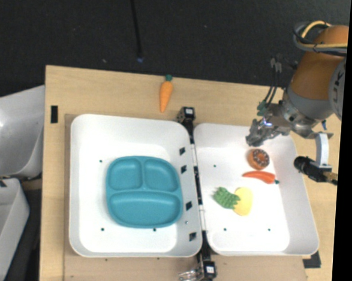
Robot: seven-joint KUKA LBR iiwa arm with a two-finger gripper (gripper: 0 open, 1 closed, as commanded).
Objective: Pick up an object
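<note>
My feed is evenly lit from overhead, bright on the two white bins [78,160], which come close to washing out. The floor beyond the table [108,84] is almost black. Shadows are soft and short; a faint one lies under the teal tray [143,190], far to the left of the hand [259,134]. The picture is coarse and slightly soft overall. The hand itself looks smeared, its detail hard to read.

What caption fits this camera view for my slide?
Gripper hovers above round brown toy in right bin; blue tray in left bin.
</note>
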